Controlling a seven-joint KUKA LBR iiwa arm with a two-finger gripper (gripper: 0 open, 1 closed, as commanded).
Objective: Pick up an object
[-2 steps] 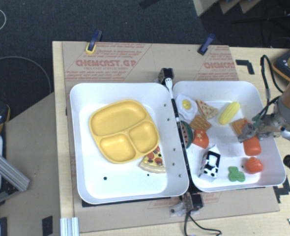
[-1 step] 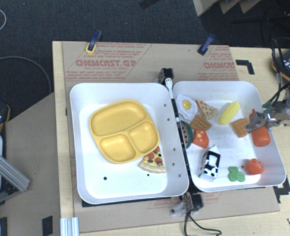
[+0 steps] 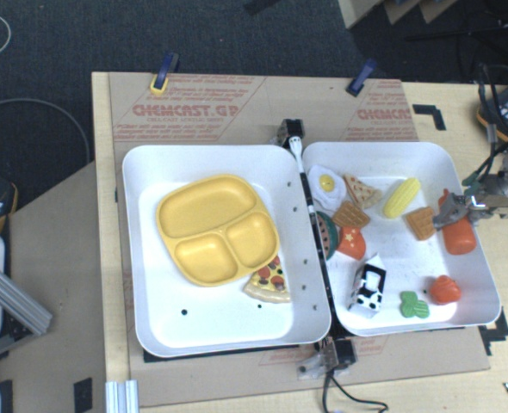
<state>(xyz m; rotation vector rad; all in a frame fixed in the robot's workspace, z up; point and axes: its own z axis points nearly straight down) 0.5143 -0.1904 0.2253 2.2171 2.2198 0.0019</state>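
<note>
My gripper (image 3: 457,208) hangs over the right edge of the right bin (image 3: 392,151). An orange-red toy vegetable (image 3: 461,237) lies directly beneath it, touching or nearly touching it. In the same bin lie a fried egg (image 3: 326,182), a toast triangle (image 3: 361,191), a yellow corn cob (image 3: 401,196), a brown cracker (image 3: 420,223), a watermelon slice (image 3: 325,236), a red pepper piece (image 3: 350,243), a black-and-white cow (image 3: 369,288), a green broccoli (image 3: 413,305) and a red tomato (image 3: 444,290).
The left bin (image 3: 151,308) holds a yellow divided plate (image 3: 217,229) and a pizza slice (image 3: 269,280) by its right wall. Clamps (image 3: 160,73) sit at the bench's back edge. Cables and arm parts (image 3: 499,114) crowd the right side.
</note>
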